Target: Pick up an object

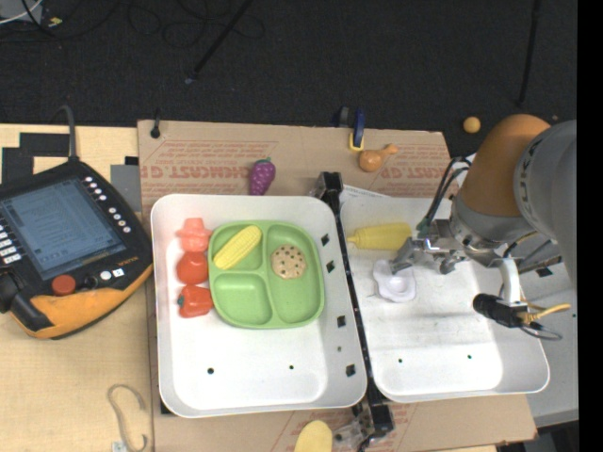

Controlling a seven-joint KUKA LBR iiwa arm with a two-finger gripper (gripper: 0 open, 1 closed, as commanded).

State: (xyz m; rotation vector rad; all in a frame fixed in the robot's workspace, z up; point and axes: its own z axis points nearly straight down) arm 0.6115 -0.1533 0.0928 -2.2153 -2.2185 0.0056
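My gripper (426, 258) hangs low over the right bin (452, 365), near its back left part. Just below and left of it lies a small white cup-like object (395, 286), apparently apart from the gripper. A yellow bottle-shaped toy (382, 237) lies on its side just behind the gripper's left end. The left bin (245, 375) holds a green divided plate (254, 301) with a corn cob (236, 246) and a cookie (288, 262). Red and pink toy foods (192, 269) sit left of the plate.
A teach pendant (66, 243) lies on the bench at far left. On the cardboard behind the bins sit purple grapes (262, 175) and an orange toy (375, 157). A yellow object (314, 436) lies in front of the bins. A black cable end (504, 313) hangs over the right bin's right side.
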